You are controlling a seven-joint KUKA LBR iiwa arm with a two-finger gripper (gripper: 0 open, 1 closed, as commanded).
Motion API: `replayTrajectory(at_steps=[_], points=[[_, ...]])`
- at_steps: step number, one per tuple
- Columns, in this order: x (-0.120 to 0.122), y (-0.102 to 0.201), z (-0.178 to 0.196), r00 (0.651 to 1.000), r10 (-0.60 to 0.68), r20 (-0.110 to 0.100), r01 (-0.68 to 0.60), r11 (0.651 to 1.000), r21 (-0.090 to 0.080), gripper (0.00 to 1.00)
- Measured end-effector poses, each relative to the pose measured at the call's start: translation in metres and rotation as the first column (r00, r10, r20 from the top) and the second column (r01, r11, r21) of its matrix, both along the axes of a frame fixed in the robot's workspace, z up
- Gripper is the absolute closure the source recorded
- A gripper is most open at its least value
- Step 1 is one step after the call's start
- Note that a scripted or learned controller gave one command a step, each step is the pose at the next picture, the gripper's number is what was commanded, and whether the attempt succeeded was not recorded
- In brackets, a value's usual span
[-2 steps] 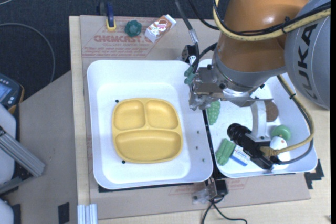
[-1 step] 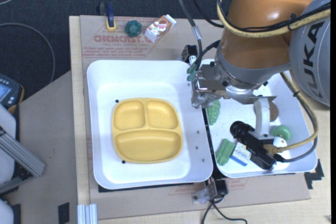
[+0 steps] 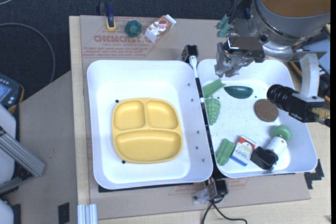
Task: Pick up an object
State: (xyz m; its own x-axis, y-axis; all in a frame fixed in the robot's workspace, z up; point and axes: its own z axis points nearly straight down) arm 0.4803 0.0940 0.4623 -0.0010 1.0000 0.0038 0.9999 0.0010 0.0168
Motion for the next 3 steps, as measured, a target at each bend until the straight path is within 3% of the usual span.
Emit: replayTrajectory(at_steps=[1, 2, 3], points=[[-0.002, -0.027, -0.129, 1.0, -0.005, -0.03, 0.005, 1.0, -0.007, 1.0], [0.0, -0.005, -0.057, 1.0, 0.002, -0.009, -0.002, 1.0, -0.002, 1.0], [-0.001, -0.009, -0.054, 1.0, 0.0, -0.014, 0.0, 1.0, -0.004, 1.0]])
